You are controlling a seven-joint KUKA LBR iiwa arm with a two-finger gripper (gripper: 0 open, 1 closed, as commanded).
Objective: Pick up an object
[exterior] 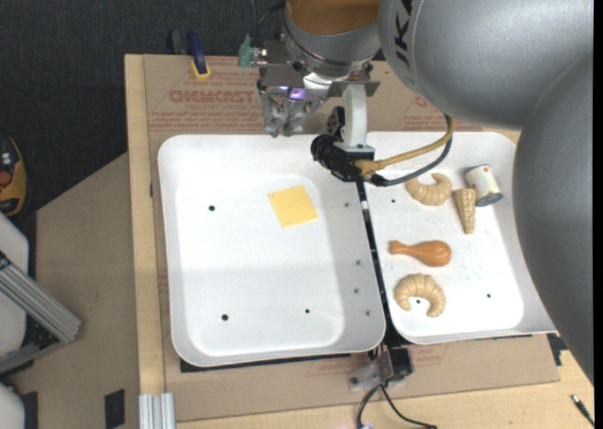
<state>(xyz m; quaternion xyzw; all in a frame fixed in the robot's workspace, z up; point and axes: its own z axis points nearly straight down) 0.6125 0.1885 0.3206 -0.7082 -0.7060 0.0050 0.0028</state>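
A flat yellow square slice (292,206) lies in the left white bin (188,229), a little above its middle. In the right bin (499,305) lie a tan croissant (431,189), a cone (467,208), a small white cylinder (484,182), a brown drumstick (424,251) and a second croissant (421,293). My gripper (285,123) hangs over the far rim of the left bin, up and slightly left of the yellow slice. It is open, with nothing between its fingers.
A black fitting with a yellow cable (344,158) hangs from the arm over the divide between the bins. The arm's grey body (528,59) covers the top right. Brown cardboard (141,229) surrounds the bins, with a blue-yellow clamp (198,55) at the far left.
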